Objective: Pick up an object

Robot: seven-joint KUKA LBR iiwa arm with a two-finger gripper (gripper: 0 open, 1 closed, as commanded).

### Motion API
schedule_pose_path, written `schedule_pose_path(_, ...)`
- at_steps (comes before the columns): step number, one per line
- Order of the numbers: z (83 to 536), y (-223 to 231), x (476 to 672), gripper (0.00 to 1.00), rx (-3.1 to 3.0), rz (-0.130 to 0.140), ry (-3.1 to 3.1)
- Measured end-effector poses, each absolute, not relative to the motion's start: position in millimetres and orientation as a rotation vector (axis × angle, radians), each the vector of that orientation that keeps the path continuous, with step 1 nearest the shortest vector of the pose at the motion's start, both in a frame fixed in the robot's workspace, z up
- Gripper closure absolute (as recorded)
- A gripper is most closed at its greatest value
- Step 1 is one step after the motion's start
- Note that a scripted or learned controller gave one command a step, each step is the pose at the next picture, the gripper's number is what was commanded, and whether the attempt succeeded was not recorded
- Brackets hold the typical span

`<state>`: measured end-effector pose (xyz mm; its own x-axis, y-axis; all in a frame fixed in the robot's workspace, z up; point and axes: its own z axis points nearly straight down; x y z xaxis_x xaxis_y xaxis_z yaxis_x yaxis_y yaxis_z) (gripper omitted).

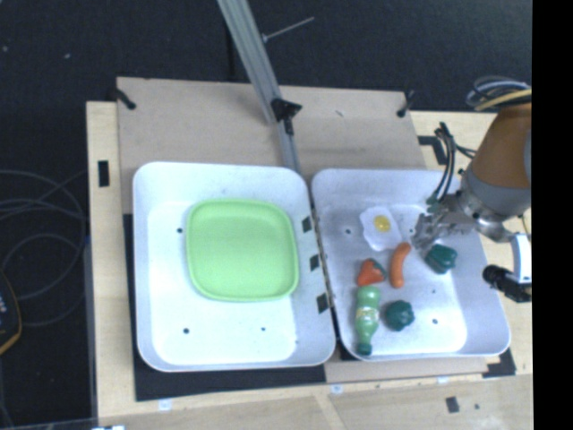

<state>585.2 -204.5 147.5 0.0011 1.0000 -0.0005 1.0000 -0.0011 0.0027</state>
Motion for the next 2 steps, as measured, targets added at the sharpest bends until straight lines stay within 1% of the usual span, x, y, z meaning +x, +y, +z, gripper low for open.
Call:
schedule_pose_path(1, 209, -210, 588.7, 1.0, 2.218, 0.004, 2.217)
schedule_pose_path(2, 272, -215, 588.4, 1.0, 2.218, 0.005, 2.217)
